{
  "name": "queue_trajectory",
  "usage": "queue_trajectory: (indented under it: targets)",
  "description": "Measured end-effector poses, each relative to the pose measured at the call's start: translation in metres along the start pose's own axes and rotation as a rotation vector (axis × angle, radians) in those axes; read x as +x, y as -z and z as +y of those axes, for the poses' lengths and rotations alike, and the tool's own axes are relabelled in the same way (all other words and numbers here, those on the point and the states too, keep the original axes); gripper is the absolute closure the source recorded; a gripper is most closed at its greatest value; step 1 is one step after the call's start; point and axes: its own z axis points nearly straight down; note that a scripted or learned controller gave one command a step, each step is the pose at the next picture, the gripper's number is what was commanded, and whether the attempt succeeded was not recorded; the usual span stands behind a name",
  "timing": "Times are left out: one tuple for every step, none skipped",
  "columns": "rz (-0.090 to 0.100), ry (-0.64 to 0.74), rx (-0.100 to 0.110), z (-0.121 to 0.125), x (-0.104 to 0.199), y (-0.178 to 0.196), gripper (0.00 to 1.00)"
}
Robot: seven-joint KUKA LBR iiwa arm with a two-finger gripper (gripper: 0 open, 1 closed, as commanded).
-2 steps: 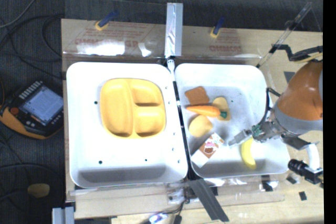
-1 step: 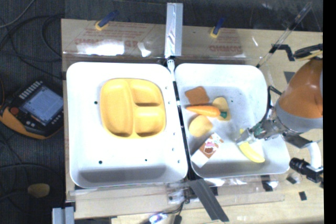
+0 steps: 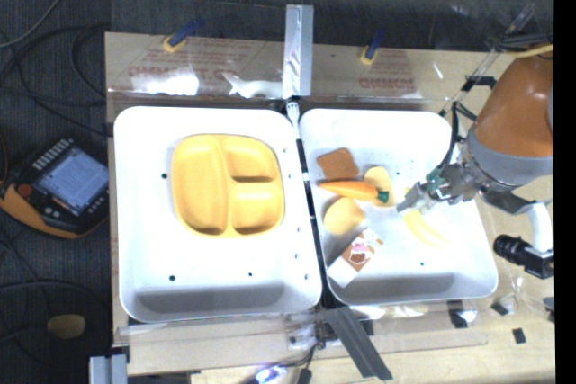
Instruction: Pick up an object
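In the right bin (image 3: pixel 468 261) lie a brown toast slice (image 3: pixel 337 164), an orange carrot (image 3: pixel 349 190), a small yellow lemon-like piece (image 3: pixel 376 176), a round yellow-orange fruit (image 3: pixel 341 216), a small printed packet (image 3: pixel 359 252) and a pale yellow banana-like piece (image 3: pixel 426 229). My gripper (image 3: pixel 416 198) hangs low in the right bin, just right of the carrot's green tip and above the pale yellow piece. Nothing shows between its fingers.
The left bin (image 3: pixel 144 274) holds a yellow divided tray (image 3: pixel 227 183). A metal strip (image 3: pixel 299 58) stands at the back between the bins. A handheld pendant (image 3: pixel 58 184) and cables lie on the floor to the left. The arm's orange band (image 3: pixel 517 108) looms over the right bin's far right corner.
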Motion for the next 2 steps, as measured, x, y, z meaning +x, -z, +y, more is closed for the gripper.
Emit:
queue_trajectory:
  targets:
    - [0.000,0.000,0.000,0.000,0.000,0.000,0.00]
    - [-0.002,-0.075,0.000,0.006,-0.016,0.057,0.00]
